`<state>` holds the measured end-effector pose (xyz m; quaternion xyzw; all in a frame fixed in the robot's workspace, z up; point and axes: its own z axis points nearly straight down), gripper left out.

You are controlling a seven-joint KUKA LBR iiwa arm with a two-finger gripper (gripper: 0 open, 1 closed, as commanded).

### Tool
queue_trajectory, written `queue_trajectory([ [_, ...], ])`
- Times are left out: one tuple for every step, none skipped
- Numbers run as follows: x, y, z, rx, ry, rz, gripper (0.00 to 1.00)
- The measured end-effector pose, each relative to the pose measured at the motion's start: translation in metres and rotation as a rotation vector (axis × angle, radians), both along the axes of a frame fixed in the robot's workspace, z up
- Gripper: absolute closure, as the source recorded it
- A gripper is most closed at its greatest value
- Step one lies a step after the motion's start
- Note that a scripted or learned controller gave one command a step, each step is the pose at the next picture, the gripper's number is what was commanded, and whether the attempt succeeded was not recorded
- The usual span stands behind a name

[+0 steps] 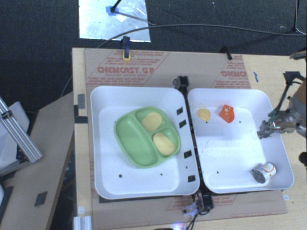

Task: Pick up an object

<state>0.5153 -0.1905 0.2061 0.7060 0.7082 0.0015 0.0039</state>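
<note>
Three objects lie apart from the hand [265, 130] in the right bin [230, 176].

At the frame's right edge you see the gripper [265, 131] above the right bin [230, 176], with a red object [226, 113], a yellow piece [204, 114] and a small can [263, 172].

dark carpet floor [38, 42]; shiny foil sheet [114, 12] on it; wooden bench [81, 143]; cable [216, 28] across floor.

Green tray [130, 143], red, perhaps orange-tinged block [227, 113]
</note>
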Motion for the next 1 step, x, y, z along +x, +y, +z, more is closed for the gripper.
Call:
queue_trajectory([
  [0.0018, -0.0005, 0.0542, 0.0, 0.0, 0.002, 1.0],
])
